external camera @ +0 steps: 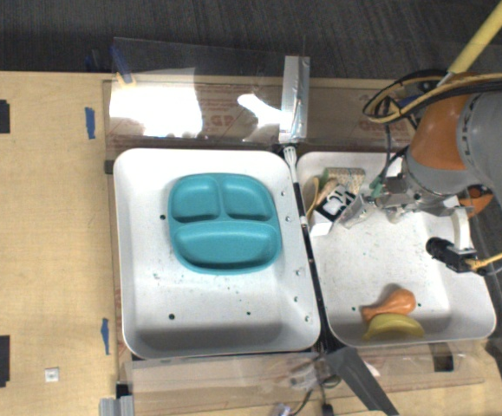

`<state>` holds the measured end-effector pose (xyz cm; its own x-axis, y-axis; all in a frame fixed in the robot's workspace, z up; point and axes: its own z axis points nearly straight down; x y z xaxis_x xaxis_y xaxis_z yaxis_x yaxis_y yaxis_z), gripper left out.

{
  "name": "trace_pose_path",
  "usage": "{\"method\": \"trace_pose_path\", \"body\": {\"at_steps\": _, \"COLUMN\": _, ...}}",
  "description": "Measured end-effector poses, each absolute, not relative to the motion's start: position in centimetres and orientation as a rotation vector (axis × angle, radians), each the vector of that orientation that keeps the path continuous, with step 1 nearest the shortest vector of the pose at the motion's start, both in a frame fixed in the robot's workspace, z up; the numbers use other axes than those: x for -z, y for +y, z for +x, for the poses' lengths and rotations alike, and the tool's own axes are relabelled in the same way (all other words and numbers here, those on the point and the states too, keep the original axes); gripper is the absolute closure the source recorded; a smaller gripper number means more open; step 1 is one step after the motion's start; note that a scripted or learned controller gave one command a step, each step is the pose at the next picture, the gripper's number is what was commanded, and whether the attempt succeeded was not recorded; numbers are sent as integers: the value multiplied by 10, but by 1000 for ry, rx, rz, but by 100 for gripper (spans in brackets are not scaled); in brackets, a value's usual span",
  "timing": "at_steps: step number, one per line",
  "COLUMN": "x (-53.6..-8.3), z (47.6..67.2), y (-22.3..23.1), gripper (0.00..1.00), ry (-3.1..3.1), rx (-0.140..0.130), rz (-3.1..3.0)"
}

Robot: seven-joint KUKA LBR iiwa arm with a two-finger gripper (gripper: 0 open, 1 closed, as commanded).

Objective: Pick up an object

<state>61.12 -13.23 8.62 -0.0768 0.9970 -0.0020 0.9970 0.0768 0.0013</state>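
Bench [34,232]: tan board surface, black corner marks along its left side, strips of blue tape near the bins.

Left bin [138,302]: shallow, white, speckled with small dark dots. Holds one item, a teal tray [224,222] with three compartments, two small ones at the far side and one long one at the near side. The tray lies flat, a little toward the far half of the bin, apart from every wall.

Right bin [459,306]: shallow, white, touching the left bin along a dark seam. Contents:
- A brush [342,180] with pale bristles and green on it, in the far left corner, close against the wall.
- A small black-and-white item [335,203], just beside the brush on its near side; too cluttered to name.
- A toy [389,312], orange above and yellow-green below, against the near wall, well apart from the corner cluster.

Arm [472,141]: grey, orange band showing, reaching in from the right over the far part of the right bin, cables looped above it.

Gripper [361,208]: pointed toward the far left corner of the right bin, its tip just beside the black-and-white item and the brush. Whether it is open, closed or gripping anything, I cannot tell; the parts blur into the clutter there.

Behind the bins: a clear sheet [198,102] catching glare, and an upright metal strip [294,98] at the seam.
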Motion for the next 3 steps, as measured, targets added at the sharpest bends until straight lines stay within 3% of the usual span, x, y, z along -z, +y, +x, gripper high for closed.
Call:
{"method": "trace_pose_path", "body": {"at_steps": 1, "x": -87, "z": 535, "y": -164, "gripper": 0, "ry": 2403, "rx": 0, "rz": 2016}}
{"method": "trace_pose_path", "body": {"at_steps": 2, "x": -87, "z": 480, "y": -159, "gripper": 0, "ry": 2394, "rx": -3, "rz": 2032}}
{"method": "trace_pose_path", "body": {"at_steps": 3, "x": -87, "z": 482, "y": -125, "gripper": 0, "ry": 2457, "rx": -5, "rz": 1947}}
